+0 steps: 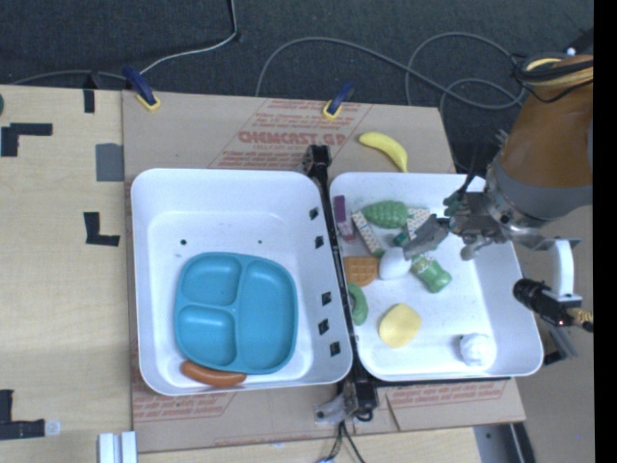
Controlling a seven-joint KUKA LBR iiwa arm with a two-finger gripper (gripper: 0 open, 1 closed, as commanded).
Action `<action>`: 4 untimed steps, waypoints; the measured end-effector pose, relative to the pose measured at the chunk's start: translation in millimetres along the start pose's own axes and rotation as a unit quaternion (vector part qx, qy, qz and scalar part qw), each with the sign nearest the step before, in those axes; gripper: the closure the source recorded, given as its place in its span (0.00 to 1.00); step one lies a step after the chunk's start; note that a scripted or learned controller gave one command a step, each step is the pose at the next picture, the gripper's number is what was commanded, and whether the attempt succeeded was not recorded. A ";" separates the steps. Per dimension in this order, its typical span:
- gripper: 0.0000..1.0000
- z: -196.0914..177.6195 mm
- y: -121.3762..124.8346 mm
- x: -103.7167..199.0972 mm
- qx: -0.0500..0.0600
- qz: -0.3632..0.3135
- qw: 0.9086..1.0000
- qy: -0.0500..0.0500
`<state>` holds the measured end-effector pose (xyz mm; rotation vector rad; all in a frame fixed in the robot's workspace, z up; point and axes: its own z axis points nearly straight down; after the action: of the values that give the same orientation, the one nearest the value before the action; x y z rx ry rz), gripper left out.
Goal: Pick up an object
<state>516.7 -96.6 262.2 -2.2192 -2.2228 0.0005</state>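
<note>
Seen from above, a cardboard-covered worktop [193, 133] carries two shallow white bins side by side. The left bin [154, 201] holds a blue divided plate [234, 312] with an orange sausage-shaped toy [212, 374] touching its near edge. The right bin [501, 297] holds a scatter of small toys: a leafy green item [386, 212], a tan waffle-like piece [361, 270], a small white piece [394, 266], a green can-shaped toy [431, 274], a yellow lemon-shaped toy [399, 324] and a white ball-like object [473, 348]. A yellow banana [383, 149] lies on the worktop just beyond the right bin. The grey and orange arm [545, 152] reaches in from the right, and its claw [424, 239] sits low over the cluster, near the white piece and just above the green can-shaped toy. Nothing looks lifted: every toy appears to rest on the bin floor, so the pick seems not yet done, with closing on one object and raising it left to do. Whether the claw is spread or pressed together cannot be told, since its tip blurs into the clutter beneath. Which toy it is aimed at is unclear too. The small pieces by the bin's left wall overlap and are hard to name, and the arm's upper part is cut off at the picture's edge.
</note>
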 end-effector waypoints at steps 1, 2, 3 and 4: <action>0.00 130.1 28.4 2.3 0.002 0.000 1.000 0.000; 0.00 175.7 93.1 -4.6 -0.004 0.000 1.000 -0.001; 0.00 178.4 138.7 -10.2 0.013 0.002 1.000 0.002; 0.00 176.4 125.0 -17.1 -0.001 0.000 1.000 0.000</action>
<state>641.5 -113.4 85.7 -2.2208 -2.2242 -0.0012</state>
